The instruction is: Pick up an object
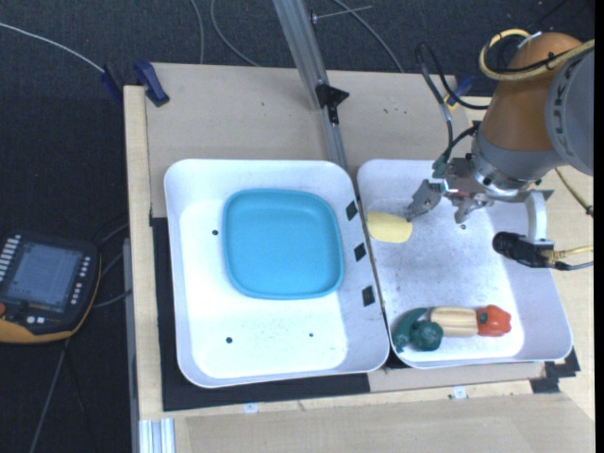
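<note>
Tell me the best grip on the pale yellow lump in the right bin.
Probably from above, across the short width of the yellow lump: it lies flat, elongated left-right, close to the right bin left wall. The gripper is just to its right.

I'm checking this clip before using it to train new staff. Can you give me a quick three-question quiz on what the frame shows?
1. True or false: the blue plate lies in the right bin.
2. Which item lies nearest the gripper? A) the pale yellow object B) the green object C) the red object
3. Fill in: the green, tan and red objects lie along the right bin's ____ edge, the one closest to the camera.

Key: 1. False, it lies in the left bin. 2. A. 3. near (bottom in the view).
</note>
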Tool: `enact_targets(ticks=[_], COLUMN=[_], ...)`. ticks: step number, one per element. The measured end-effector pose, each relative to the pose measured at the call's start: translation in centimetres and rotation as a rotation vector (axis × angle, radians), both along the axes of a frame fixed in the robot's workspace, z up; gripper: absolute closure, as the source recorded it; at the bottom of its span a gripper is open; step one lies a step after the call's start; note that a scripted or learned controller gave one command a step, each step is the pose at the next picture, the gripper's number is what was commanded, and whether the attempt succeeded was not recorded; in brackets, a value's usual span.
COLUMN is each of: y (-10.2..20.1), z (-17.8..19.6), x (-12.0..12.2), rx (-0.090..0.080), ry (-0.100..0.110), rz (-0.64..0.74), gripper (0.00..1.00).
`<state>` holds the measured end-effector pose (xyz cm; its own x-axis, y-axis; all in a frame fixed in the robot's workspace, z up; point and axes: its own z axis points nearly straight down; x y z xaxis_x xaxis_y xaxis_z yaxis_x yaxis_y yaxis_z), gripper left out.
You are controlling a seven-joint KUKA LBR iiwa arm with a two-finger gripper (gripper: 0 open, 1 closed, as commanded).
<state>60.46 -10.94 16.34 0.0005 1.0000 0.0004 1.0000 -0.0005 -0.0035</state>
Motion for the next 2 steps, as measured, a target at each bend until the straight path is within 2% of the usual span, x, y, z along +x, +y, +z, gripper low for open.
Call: enact_targets(ticks=[1,2], y=[0.5,0.4], z=[-6.1,-4.8], x=[0.2,0.4], rx=[0.000,0.000], ry=[0.001,-0.005], rz=[0.001,0.001], gripper=[0.00,1.00])
